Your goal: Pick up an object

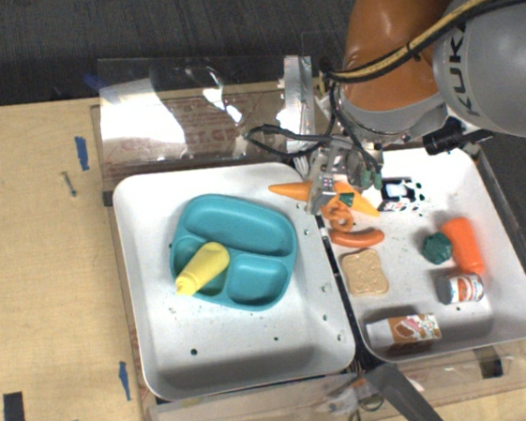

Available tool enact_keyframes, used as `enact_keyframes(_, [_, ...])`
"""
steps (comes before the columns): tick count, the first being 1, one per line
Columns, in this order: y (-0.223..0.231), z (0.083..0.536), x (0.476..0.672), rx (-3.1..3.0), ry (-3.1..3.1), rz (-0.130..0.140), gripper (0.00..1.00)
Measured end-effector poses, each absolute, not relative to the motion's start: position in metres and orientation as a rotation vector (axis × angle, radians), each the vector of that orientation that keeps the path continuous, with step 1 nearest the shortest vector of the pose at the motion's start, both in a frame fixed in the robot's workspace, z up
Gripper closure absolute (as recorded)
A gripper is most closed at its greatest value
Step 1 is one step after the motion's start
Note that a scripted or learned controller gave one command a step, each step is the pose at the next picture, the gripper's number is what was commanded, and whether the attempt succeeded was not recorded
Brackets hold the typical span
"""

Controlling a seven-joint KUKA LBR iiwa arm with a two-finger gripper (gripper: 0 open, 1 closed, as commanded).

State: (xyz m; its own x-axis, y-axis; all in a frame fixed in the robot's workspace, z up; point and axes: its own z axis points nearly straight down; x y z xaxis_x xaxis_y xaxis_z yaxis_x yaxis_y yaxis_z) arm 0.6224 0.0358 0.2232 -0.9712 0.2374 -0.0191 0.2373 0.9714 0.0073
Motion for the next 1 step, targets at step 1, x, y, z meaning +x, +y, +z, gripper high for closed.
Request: enact_keyframes(1, [0.0308, 0.2491, 0.6605, 0.618, 3.071, 0.004, 1.00])
